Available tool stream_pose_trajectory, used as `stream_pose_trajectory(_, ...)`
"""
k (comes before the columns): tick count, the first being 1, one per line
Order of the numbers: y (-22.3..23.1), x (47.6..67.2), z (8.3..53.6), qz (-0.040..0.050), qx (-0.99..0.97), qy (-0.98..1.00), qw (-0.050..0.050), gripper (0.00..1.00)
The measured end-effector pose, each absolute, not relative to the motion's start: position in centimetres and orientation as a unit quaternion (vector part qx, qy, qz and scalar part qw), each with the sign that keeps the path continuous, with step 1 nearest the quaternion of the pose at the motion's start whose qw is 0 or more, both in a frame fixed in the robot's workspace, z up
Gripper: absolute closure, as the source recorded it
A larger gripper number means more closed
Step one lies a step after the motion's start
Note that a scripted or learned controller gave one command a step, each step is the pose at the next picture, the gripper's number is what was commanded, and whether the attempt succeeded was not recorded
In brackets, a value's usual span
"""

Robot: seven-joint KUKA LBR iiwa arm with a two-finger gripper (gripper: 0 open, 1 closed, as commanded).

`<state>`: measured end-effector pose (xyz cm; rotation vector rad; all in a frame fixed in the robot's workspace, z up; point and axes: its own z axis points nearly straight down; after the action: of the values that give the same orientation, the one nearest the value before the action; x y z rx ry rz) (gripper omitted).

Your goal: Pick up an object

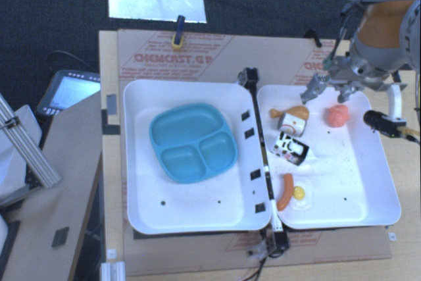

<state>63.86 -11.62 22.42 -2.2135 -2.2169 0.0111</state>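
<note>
Several small objects lay in the right bin (368,161): a rounded pink ball (338,115) near the far edge, a tan drumstick-shaped toy (290,114) beside a little boxy item (291,124), a black-and-white spotted piece (291,148), an orange sausage (286,191) and a flat fried egg (300,195) with a yellow yolk. Gripper (327,85) hung over the bin's far rim, metal fingers spread apart, nothing between them, just beside the pink ball. Left bin (138,161) held a smooth blue three-compartment plate (193,141). Both bins sat on brown cardboard (217,56).
</note>
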Motion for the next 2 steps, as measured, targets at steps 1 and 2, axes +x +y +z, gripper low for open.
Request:
stream_pose_trajectory(1,-11.6,64.1,23.3,-0.0006,-0.706,-0.708,-0.001,0.0)
stream_pose_trajectory(2,-11.9,64.0,17.1,0.0009,-0.707,-0.708,0.001,0.0)
